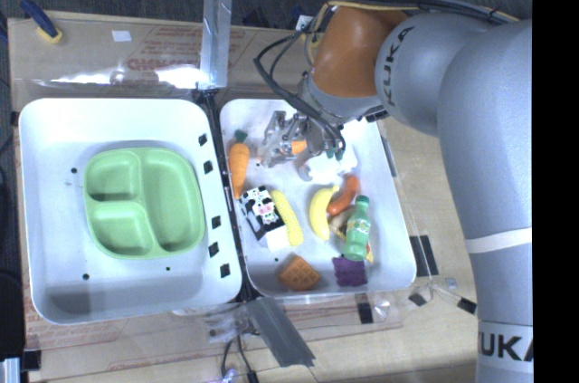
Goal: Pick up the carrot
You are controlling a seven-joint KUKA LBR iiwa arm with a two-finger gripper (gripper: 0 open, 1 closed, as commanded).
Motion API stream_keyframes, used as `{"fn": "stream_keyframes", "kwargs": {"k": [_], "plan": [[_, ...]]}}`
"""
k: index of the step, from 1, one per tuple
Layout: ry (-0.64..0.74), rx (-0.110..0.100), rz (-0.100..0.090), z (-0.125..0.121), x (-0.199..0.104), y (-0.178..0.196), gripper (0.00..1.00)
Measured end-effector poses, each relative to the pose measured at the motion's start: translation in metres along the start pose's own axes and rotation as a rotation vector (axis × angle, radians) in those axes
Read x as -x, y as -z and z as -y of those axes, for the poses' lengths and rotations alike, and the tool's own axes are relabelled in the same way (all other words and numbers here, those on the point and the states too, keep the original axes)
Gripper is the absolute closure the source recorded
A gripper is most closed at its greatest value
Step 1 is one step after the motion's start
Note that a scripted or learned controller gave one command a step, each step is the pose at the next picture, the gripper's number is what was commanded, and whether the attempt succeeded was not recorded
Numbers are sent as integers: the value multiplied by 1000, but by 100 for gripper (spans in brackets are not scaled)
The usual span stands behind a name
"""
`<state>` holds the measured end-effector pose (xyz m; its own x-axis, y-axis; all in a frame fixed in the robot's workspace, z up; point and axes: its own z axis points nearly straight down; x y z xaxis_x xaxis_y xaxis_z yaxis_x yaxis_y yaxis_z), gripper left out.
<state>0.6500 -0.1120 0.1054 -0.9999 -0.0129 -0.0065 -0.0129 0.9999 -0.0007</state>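
The carrot point(238, 167), orange with a small green top, lies lengthwise against the left wall of the right bin point(391, 191), its green end pointing to the back. My gripper point(296, 139) hangs over the back middle of that bin, a short way right of the carrot and slightly behind it, apart from it. A small orange patch shows at the gripper's tip; I cannot make out what it is. The grey arm with its orange band reaches in from the upper right and hides the bin's back right corner.
The right bin also holds a black-and-white cow-print box point(259, 211), a yellow corn cob point(289, 221), a banana point(318, 214), a red-orange piece point(344, 194), a green bottle point(358, 230), a purple item point(350, 270) and a brown piece point(298, 272). A green divided plate point(143, 200) sits in the left bin point(36, 191).
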Motion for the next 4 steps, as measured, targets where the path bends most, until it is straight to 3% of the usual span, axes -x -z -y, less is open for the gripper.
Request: {"fn": "stream_keyframes", "kwargs": {"k": [1,2,3,4], "plan": [[-117,0,-1,-19,-2,41,100],[-182,0,-6,-19,-28,56,100],[-404,-1,-2,-8,-14,68,100],[-396,-1,1,-9,-13,79,100]]}}
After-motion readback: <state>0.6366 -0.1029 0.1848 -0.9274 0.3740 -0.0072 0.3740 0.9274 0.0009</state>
